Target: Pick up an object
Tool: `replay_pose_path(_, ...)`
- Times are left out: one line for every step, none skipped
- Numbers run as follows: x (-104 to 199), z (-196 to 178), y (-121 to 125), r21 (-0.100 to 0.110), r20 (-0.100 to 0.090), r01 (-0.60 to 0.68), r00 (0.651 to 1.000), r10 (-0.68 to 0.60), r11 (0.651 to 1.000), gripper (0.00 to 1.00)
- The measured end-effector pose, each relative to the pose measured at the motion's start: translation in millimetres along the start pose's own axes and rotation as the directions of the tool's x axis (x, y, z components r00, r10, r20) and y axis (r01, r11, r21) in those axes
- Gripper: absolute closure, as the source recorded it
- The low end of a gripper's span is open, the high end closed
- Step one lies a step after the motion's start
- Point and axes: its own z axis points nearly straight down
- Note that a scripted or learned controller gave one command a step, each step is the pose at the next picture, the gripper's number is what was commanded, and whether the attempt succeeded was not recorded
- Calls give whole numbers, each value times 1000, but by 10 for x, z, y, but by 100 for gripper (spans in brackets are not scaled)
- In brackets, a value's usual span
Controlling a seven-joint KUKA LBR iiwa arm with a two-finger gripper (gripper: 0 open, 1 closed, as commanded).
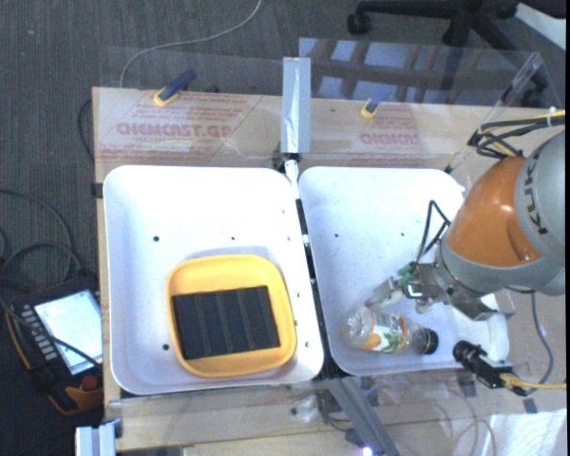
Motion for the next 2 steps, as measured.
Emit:
replay_pose_path(316,218,32,-14,10,118,993,-118,993,0)
replay_pose_path(-305,-246,-2,0,3,-5,1000,5,1000,0)
